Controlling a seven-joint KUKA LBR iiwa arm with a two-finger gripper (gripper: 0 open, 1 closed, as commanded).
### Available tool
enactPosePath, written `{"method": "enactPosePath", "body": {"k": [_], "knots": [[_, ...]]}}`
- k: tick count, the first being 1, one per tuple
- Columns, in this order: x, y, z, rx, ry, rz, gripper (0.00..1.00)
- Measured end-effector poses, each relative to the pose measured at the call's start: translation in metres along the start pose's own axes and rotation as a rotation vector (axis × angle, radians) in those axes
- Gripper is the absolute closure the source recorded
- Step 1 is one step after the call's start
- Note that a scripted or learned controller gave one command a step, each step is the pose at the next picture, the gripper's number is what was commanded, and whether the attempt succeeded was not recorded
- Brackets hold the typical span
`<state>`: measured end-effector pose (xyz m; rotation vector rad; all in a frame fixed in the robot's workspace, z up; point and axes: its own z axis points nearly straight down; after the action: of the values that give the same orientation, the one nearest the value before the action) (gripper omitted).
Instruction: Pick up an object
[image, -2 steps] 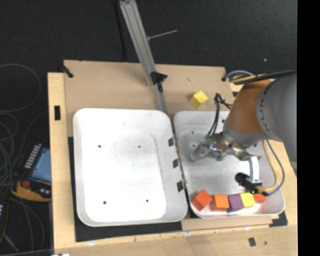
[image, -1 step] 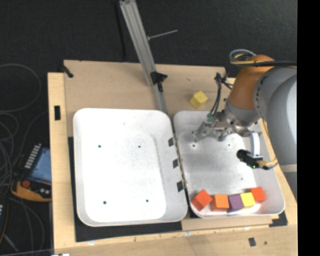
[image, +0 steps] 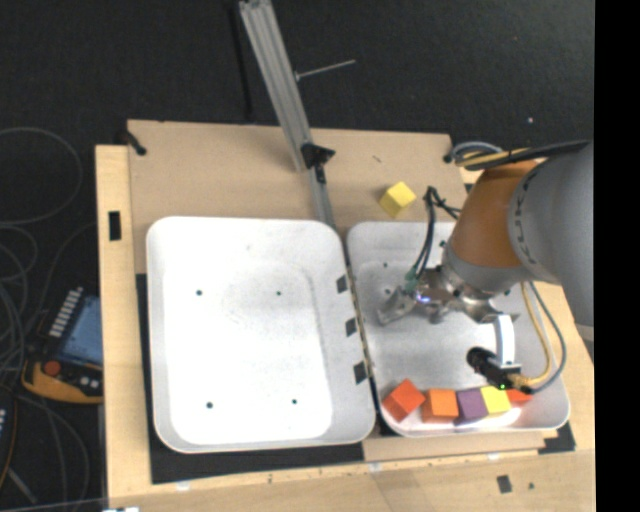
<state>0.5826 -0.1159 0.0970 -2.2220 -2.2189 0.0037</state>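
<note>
— Four blocks (image: 470, 403) in a row against the near wall of the right bin (image: 375, 240); one more, a yellow cube (image: 398, 198), out on the counter (image: 220, 165).
— And the gripper (image: 405, 303)?
— Low over bare bin floor, apart from the row, nothing visibly held. Open or closed: cannot tell.
— Step?
— Likely still the approach. Next: shift toward the near wall, drop squarely over the end orange block (image: 404, 398).
</note>
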Motion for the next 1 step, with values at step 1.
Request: {"method": "enactPosePath", "body": {"k": [1], "knots": [[-0.0446,0.0672,-0.0013,-0.009,-0.003,-0.003,0.0]]}}
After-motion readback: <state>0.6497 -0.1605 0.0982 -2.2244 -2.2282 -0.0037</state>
